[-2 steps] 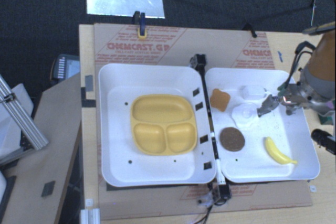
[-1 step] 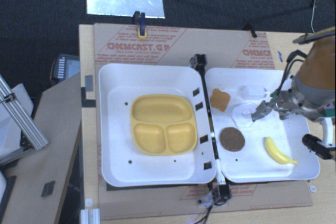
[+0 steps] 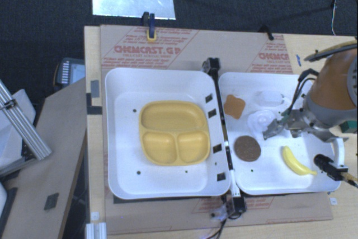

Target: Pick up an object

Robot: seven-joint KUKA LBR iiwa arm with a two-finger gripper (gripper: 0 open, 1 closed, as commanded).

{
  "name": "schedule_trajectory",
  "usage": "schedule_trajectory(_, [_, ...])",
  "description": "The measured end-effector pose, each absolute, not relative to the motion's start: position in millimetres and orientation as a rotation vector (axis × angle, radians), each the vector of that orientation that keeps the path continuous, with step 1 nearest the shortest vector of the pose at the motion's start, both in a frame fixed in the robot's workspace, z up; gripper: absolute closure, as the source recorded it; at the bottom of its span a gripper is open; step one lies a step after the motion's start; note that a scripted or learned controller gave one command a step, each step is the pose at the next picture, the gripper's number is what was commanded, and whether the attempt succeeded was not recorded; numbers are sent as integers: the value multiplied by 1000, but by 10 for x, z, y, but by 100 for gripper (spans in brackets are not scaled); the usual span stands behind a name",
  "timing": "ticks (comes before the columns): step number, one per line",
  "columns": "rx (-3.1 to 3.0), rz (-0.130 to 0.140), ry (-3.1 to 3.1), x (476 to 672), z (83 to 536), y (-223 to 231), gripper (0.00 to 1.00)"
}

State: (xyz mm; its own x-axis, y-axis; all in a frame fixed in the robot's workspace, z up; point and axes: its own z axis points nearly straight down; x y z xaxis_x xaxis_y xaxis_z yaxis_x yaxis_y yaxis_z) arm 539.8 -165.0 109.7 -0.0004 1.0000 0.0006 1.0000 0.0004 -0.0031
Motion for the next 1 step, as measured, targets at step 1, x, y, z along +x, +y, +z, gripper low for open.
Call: schedule_trajectory(1, [-2222, -2, -2226, 5419, 1236, -1650, 100])
